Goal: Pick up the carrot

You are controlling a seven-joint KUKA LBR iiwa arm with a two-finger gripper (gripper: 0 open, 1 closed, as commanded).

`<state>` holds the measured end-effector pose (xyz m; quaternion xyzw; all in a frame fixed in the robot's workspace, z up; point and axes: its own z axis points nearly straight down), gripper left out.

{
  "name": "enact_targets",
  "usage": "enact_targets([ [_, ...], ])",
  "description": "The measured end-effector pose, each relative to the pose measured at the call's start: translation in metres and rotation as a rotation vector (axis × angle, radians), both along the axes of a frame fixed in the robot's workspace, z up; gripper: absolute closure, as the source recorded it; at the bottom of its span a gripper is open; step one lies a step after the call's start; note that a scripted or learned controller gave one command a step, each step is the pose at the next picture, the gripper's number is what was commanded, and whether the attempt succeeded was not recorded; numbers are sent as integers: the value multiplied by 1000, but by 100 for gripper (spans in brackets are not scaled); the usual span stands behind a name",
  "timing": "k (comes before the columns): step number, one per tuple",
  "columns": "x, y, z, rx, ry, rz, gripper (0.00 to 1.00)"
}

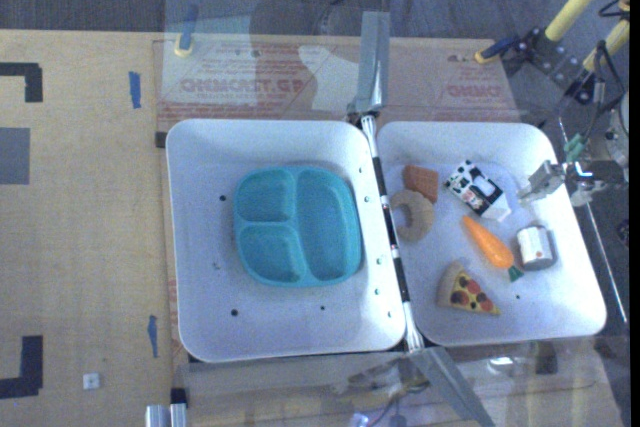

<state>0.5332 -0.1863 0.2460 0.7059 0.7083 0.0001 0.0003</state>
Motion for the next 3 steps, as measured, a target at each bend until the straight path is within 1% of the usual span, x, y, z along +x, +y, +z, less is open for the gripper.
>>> enact_targets([
  [1, 9, 28, -148, 3, -1, -115, 0],
  [2, 8, 23, -138, 2, -2, -125, 100],
  [3, 14, 88, -44, 0, -1, 139, 100],
])
